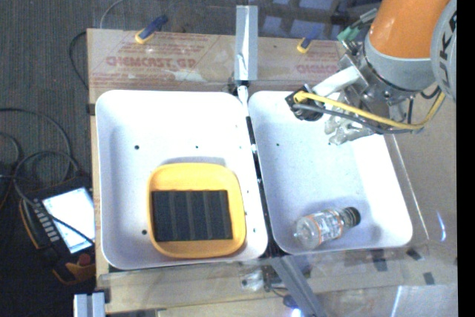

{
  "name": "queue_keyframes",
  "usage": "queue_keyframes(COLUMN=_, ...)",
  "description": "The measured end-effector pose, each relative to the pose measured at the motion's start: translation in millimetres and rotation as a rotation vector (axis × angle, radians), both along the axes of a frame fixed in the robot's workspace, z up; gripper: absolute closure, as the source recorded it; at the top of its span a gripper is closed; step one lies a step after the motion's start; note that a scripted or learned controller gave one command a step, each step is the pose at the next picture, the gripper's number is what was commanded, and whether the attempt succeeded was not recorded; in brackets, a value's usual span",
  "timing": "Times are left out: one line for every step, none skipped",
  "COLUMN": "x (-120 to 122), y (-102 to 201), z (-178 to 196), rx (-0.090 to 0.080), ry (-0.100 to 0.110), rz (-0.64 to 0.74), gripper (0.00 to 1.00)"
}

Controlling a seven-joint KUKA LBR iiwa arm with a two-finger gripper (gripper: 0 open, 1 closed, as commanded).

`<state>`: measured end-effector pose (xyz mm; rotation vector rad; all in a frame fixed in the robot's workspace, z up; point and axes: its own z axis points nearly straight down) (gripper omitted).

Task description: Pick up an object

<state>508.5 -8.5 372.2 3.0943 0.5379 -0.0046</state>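
A clear plastic bottle [324,225] with a dark cap lies on its side near the front of the right bin [378,182]. A yellow square object [197,211] with a dark ribbed top sits at the front of the left bin [126,130]. My gripper [342,132] hangs over the back part of the right bin, well behind the bottle and apart from it. A yellow cable and a black fitting [306,105] run along the wrist. Nothing shows in the gripper.
A metal divider post [246,41] stands behind the seam between the bins. Brown board [163,59] with two blue-and-yellow clamps lies behind them. A device with a screen [63,219] and cables rest on the floor at left.
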Motion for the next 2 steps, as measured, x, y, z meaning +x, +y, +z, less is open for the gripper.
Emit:
queue_keyframes(x=0.7, y=0.3, z=7.7, rx=-0.001, ry=0.005, rz=0.001, gripper=1.0)
queue_keyframes(x=1.5, y=0.5, z=15.5, rx=-0.003, ry=0.008, rz=0.001, gripper=1.0)
